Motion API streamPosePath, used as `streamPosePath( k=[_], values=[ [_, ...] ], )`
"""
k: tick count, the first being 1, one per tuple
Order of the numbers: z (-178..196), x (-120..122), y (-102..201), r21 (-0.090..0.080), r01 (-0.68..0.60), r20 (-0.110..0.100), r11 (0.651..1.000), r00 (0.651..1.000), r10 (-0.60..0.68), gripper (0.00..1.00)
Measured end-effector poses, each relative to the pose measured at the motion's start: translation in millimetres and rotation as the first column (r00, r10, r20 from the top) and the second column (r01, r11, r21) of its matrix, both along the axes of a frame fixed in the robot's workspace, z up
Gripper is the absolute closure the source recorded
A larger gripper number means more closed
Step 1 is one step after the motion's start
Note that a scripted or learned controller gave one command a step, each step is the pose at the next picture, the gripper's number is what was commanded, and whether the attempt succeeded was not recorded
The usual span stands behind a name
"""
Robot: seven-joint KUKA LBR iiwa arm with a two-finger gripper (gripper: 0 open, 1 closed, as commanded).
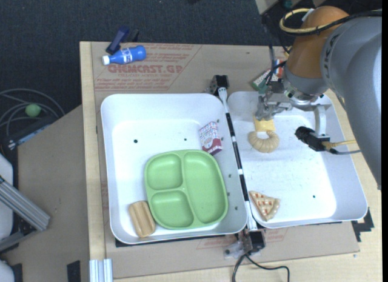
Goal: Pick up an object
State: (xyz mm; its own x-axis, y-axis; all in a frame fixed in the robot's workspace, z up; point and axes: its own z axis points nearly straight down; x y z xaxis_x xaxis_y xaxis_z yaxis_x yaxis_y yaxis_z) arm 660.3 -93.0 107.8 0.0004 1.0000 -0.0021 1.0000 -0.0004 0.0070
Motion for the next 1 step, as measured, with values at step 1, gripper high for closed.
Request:
streamPosePath(
  k=[1],
  values=[
    [-0.4, -0.2, 0.1, 0.0, 0.0, -0.001, 1.0, 1.0, 0.0, 0.0]
  ],
)
